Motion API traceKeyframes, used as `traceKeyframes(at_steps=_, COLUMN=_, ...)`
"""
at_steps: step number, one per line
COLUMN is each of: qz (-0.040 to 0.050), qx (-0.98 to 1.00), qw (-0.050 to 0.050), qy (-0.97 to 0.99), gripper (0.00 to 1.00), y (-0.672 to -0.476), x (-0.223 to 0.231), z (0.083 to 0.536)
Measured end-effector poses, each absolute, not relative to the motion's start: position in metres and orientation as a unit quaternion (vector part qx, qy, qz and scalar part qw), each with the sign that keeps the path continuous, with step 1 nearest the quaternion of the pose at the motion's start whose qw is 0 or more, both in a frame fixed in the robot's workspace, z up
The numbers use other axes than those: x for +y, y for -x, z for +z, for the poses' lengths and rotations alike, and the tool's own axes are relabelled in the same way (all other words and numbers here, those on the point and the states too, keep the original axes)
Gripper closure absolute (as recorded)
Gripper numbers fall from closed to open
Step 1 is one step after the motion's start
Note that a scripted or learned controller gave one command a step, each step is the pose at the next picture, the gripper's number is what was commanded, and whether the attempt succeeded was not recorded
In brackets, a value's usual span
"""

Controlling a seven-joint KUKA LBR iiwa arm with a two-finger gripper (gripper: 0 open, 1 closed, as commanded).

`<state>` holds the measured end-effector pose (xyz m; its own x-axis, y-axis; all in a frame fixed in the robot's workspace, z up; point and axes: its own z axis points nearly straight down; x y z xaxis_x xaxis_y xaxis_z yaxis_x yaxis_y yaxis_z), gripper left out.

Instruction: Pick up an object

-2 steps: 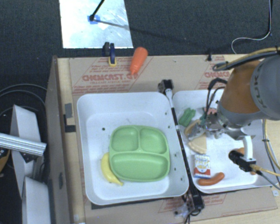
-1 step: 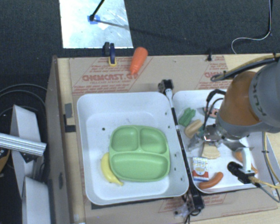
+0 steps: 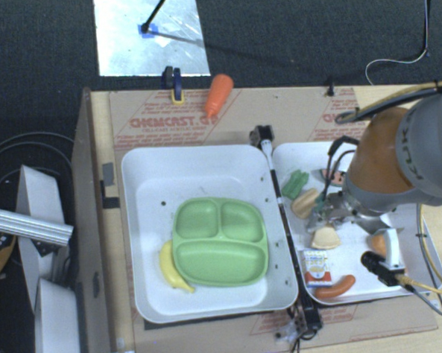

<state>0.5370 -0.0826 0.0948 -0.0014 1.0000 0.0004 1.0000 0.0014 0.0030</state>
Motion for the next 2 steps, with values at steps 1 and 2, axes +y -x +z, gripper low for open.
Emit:
traceKeyframes(at_steps=1, qz=0.0013, qx=0.71, qw=0.0, qy=-0.704, gripper=1.0, y=-0.485, x=-0.009, z=0.188)
traceKeyframes(at_steps=2, qz=0.0028, qx=0.71, qw=0.003, qy=-0.704, gripper=1.0, y=-0.53, x=0.021, z=0.235)
